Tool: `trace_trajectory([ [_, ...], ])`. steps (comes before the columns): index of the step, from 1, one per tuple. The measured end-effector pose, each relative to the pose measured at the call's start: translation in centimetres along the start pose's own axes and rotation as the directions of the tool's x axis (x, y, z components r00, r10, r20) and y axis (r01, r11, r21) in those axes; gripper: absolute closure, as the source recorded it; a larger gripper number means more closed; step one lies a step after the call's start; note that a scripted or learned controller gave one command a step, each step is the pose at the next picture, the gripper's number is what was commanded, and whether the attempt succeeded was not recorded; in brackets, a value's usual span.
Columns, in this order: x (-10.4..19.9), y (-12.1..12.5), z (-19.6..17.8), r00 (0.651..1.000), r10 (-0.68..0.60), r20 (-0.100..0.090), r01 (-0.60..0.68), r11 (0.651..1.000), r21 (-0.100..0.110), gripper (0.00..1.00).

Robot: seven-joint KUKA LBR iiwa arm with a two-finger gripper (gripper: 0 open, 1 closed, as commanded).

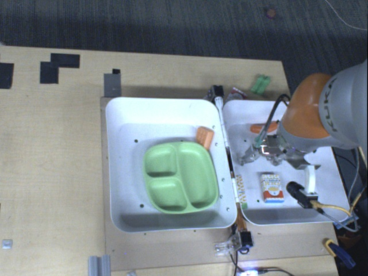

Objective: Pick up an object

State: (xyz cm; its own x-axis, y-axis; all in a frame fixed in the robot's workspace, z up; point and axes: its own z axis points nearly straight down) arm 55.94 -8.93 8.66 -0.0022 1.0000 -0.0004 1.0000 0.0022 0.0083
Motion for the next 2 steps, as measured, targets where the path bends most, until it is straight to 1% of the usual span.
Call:
trace_trajectory([
  [1,0.0,0.2,-1.18,1.0,0.0,0.001,0.001,1.0,-0.006,1.0],
  [2,0.01,0.18,-1.16,1.0,-0.001,0.001,0.001,1.0,-0.005,0.0],
])
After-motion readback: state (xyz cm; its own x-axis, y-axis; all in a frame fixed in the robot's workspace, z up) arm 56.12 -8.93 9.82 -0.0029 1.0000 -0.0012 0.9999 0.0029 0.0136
